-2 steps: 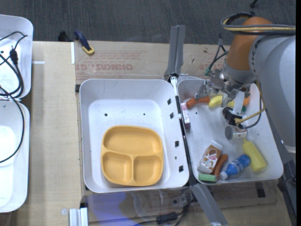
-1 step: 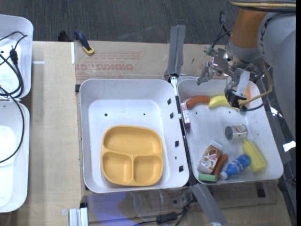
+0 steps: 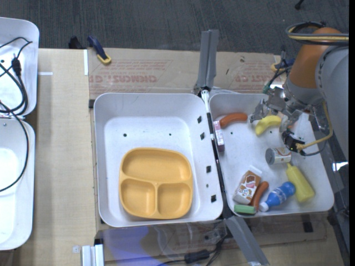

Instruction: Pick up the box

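Note:
The box (image 3: pixel 247 186), a small brown and white carton, lies near the front of the right bin (image 3: pixel 327 201), leaning against a red sausage (image 3: pixel 259 193). My gripper (image 3: pixel 273 112) hangs over the back of that bin, just above a yellow banana (image 3: pixel 267 124). It is well behind the box and not touching it. The grey arm with its orange band (image 3: pixel 310 65) comes in from the upper right.
The right bin also holds a second sausage (image 3: pixel 233 118), a silver can (image 3: pixel 277 156), a yellow bottle (image 3: pixel 299 183), a blue bottle (image 3: pixel 277 196), a green piece (image 3: pixel 244 209) and a thin pink packet (image 3: pixel 218 134) by its left wall. In the left bin (image 3: pixel 105 148) lies a yellow divided plate (image 3: pixel 156 182).

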Controlling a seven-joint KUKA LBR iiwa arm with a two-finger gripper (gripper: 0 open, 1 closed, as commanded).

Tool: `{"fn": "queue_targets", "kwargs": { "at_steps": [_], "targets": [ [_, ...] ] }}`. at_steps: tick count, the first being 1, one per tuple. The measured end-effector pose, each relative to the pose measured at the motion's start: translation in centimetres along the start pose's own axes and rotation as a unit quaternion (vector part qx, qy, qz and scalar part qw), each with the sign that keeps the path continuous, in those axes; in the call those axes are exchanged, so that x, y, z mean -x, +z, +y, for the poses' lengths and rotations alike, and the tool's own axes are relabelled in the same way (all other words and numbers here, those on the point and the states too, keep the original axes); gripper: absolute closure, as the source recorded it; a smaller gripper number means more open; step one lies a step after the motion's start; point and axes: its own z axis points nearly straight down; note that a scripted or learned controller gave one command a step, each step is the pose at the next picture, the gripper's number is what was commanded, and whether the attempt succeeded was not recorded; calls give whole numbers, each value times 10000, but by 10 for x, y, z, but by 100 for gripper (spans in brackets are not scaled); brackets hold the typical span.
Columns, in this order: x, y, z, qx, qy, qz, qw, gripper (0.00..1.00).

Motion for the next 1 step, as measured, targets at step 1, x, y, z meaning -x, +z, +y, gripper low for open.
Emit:
{"fn": "queue_targets", "kwargs": {
  "at_steps": [1],
  "targets": [
    [-104, -96, -28, 11, 1002, 8, 9950, 0]
  ]
}}
